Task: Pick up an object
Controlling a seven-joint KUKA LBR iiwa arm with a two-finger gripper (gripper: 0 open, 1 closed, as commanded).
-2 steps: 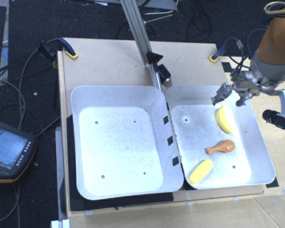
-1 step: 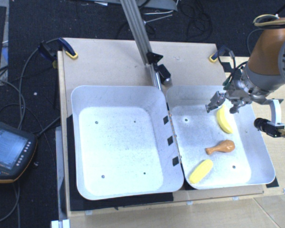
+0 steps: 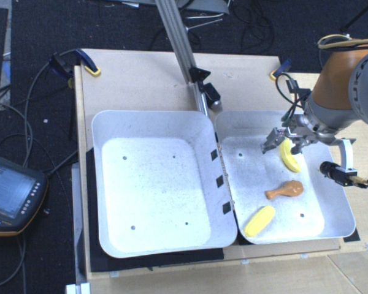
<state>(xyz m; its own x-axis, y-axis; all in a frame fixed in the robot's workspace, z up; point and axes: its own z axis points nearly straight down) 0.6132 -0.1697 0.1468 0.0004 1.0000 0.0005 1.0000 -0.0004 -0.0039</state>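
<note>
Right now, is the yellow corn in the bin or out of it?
In. The yellow corn lies flat on the floor of the right bin, near its front edge, beside the brown drumstick toy.

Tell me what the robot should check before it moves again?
1. Gripper above a target: ok, it sits over the curved yellow plastic banana.
2. Banana between the fingers: cannot tell.
3. Brown plastic drumstick out of the way: ok, apart from the banana.
4. Yellow oblong corn-like toy out of the way: ok, near the front rim.
5. All three toys in the right white bin: ok.
</note>
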